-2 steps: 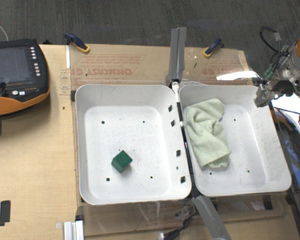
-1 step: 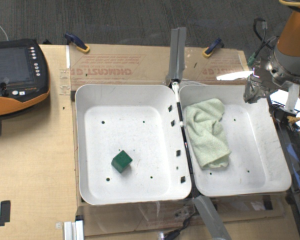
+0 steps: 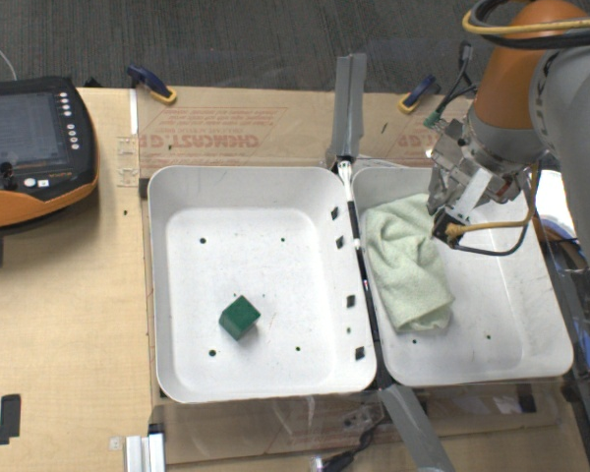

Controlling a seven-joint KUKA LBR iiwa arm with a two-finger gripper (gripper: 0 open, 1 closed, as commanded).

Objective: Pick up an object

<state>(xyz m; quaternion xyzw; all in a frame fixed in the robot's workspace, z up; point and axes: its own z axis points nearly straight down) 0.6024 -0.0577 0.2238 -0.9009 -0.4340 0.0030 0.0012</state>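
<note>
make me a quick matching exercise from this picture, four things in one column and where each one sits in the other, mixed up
Things:
1. green block
2. pale green towel
3. gripper
4. control tablet

Places:
A. on the bench, far left of the view
B. in the right bin, along its left side
C. on the floor of the left bin
D. at the towel's upper right edge

Pairs: 1-C, 2-B, 3-D, 4-A
</note>
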